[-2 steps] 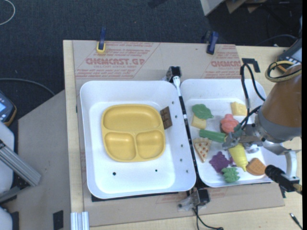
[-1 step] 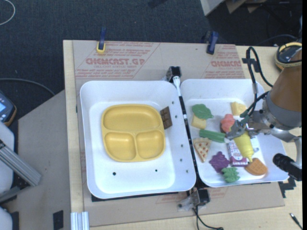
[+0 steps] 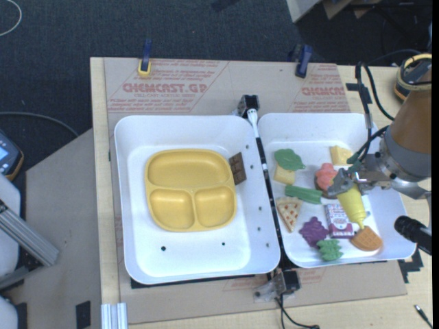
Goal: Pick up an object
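Observation:
The right bin (image 3: 312,125) holds several toy foods: a green leaf (image 3: 289,160), a pale yellow block (image 3: 285,176), another yellow block (image 3: 339,155), a pink-red piece (image 3: 326,177), a green pod (image 3: 303,195), a waffle wedge (image 3: 289,214), purple grapes (image 3: 314,231), a pink-white packet (image 3: 337,219), a yellow bottle (image 3: 354,206), a small green piece (image 3: 330,250) and an orange slice (image 3: 366,240). My gripper (image 3: 343,182) hangs low over this bin, right beside the pink-red piece and just above the yellow bottle's top. Nothing visibly sits in its grasp.
The left bin (image 3: 130,204) bears a yellow divided plate (image 3: 191,188) with a brown chocolate piece (image 3: 237,168) at its right edge. A black divider with clips (image 3: 259,157) runs between the bins. Cables (image 3: 365,98) trail at the right behind the arm (image 3: 411,139).

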Robot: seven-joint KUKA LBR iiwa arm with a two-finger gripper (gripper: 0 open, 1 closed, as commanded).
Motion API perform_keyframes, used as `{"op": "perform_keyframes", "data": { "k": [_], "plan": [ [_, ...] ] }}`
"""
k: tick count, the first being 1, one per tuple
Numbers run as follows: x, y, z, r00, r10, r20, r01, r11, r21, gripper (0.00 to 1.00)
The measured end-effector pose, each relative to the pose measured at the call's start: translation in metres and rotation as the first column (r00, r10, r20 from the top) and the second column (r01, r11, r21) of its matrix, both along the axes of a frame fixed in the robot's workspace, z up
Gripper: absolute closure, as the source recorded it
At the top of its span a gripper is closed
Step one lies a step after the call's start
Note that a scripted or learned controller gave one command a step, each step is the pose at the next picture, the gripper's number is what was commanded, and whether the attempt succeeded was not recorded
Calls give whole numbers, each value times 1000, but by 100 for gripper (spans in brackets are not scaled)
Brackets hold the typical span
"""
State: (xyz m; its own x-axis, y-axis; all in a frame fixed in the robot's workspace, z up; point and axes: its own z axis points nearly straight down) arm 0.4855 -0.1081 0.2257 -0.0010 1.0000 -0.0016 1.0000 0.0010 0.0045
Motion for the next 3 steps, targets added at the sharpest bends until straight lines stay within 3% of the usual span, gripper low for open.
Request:
{"op": "perform_keyframes", "data": {
  "k": [3],
  "plan": [
    [7, 165, -5, 1000, 4, -7, -4, 1000, 3, 100]
  ]
}}
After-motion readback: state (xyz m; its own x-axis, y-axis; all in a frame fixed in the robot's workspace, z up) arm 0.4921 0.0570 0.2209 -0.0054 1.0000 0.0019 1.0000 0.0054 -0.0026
